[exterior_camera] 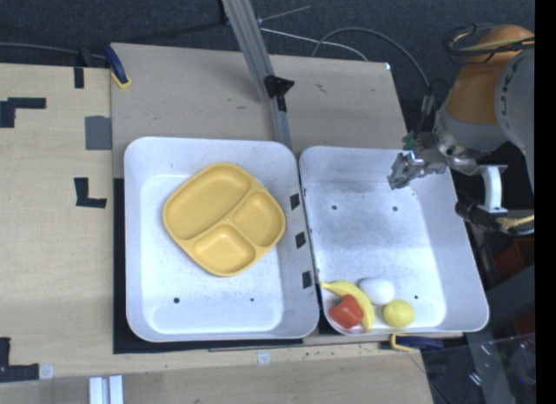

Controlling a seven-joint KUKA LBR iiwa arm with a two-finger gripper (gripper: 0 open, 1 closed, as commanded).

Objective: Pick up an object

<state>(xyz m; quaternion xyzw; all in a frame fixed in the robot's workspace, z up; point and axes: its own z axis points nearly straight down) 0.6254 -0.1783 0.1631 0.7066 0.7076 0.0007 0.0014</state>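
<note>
A yellow divided plate (224, 218) lies in the left bin (143, 307). At the near edge of the right bin (452, 246) lie a banana (352, 294), a red piece (346, 311), a white egg-shaped piece (377, 290) and a small yellow ball (399, 313). My gripper (402, 172) hangs over the far right part of the right bin, well away from those pieces. Nothing shows between its fingers.
A slanted metal pole (252, 42) runs down from the top to the gap between the bins. Cables (365, 42) lie on the bench behind the right bin. The grey arm with its orange band (486, 89) comes in from the right.
</note>
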